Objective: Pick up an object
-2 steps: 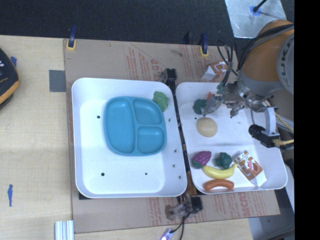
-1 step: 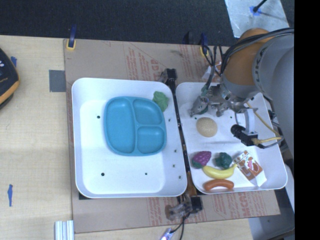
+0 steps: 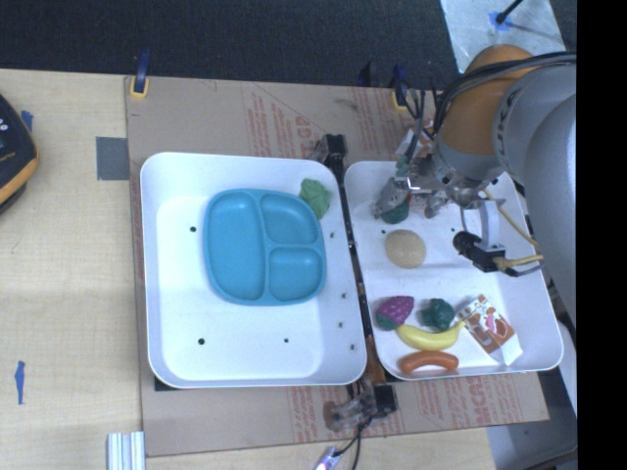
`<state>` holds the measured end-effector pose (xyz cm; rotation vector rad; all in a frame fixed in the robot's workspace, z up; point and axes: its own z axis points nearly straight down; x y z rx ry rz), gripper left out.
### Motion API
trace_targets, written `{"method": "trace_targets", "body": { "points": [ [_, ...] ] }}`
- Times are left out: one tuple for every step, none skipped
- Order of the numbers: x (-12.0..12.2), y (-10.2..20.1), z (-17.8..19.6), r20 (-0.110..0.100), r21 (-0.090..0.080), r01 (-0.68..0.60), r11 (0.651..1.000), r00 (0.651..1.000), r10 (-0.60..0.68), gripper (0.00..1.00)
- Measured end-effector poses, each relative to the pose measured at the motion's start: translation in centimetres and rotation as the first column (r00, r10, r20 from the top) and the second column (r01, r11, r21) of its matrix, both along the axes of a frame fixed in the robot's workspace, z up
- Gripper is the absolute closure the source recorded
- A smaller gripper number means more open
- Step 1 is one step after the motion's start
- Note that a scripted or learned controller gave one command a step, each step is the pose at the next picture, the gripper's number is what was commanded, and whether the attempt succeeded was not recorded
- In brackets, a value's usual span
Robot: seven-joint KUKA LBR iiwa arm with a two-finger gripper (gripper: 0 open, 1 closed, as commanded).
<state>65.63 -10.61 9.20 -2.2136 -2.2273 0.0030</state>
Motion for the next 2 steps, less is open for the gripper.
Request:
{"method": "trace_targets", "body": {
  "points": [
    [0.0,1.1,0.0,-0.003,0.0,-0.001,1.0,1.0,0.001,0.0],
    [-5.1,-1.0,0.0,-0.002,-0.001,0.002,1.0,1.0,-0.002,0.0]
  ]
}}
